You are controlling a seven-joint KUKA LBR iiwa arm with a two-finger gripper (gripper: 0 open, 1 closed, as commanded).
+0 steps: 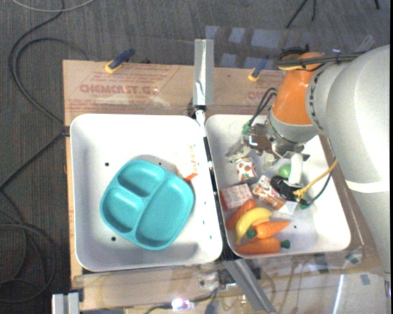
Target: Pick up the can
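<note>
- The gripper (283,169) is low in the right bin (327,234), among the toys. I cannot tell if it is apart or together.
- The can (246,169) seems to be the small one with fruit on it, just left of the gripper.
- It could slip or tip if pinched off-center.
- The little box (236,194), banana (252,220) and carrots (265,236) sit close, so the gripper may grab those instead.
</note>
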